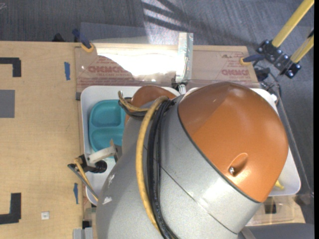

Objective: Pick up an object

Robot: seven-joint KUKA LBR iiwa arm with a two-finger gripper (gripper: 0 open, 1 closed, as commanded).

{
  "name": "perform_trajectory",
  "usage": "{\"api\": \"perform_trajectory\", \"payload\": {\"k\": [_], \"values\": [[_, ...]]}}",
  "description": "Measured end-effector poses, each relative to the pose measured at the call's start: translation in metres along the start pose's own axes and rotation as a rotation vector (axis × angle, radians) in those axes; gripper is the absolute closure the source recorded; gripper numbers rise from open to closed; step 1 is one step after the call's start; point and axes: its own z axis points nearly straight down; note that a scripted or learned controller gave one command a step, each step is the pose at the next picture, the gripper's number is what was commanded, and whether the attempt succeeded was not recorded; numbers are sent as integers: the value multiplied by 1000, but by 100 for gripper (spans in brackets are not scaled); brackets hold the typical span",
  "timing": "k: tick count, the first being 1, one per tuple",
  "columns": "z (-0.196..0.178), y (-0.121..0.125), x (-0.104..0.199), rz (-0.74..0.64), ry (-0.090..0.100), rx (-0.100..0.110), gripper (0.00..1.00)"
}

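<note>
Grey carpet runs along the top of your view, and a tan board covers the bench at left. Your arm, grey with its orange band, looms over both white bins and hides most of them. You can see the left bin's rim and a teal two-compartment tray lying inside it, next to the arm. A brown rounded object shows just above the arm. You cannot tell the gripper's state from here.
</note>
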Motion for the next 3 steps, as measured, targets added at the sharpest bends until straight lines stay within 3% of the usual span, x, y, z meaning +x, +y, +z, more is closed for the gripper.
{"api": "perform_trajectory", "payload": {"k": [1,2,3], "values": [[-125,0,1,2,5,-1,100],[-209,2,7,-609,-5,-3,100],[-147,7,-2,3,-6,-6,100]]}}
